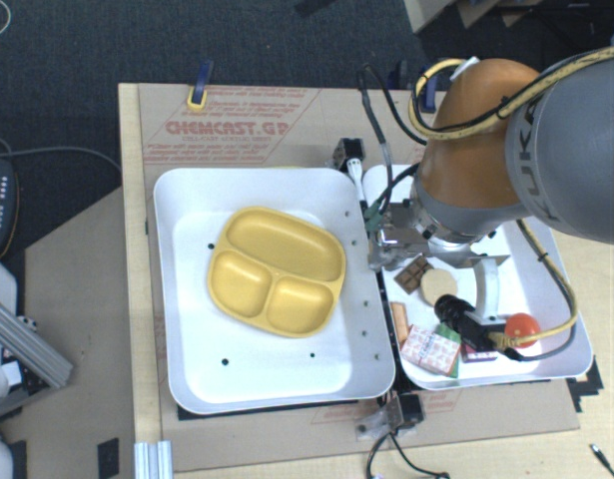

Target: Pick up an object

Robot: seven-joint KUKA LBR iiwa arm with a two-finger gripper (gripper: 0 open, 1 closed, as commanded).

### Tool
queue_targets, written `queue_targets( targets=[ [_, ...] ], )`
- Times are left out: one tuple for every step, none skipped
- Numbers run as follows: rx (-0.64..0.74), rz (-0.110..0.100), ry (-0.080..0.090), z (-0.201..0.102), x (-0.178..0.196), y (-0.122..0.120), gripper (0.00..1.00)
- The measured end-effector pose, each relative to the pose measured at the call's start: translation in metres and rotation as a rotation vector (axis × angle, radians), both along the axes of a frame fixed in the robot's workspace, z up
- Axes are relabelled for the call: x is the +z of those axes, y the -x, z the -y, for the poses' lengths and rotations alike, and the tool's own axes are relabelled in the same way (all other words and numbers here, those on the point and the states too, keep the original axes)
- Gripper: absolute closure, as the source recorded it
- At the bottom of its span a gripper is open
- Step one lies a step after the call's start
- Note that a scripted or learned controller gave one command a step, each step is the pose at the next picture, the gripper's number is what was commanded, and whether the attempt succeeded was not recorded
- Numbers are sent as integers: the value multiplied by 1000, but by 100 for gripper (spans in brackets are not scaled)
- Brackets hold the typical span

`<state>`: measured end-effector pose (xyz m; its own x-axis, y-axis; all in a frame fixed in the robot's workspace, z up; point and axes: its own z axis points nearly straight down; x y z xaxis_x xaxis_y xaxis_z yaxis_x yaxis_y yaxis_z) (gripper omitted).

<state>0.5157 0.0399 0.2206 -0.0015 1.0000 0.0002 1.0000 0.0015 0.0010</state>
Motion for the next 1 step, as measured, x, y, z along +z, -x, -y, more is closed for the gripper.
queue_targets(
  targets=[
    [-3,-4,0,11,-5,9,100]
  ],
)
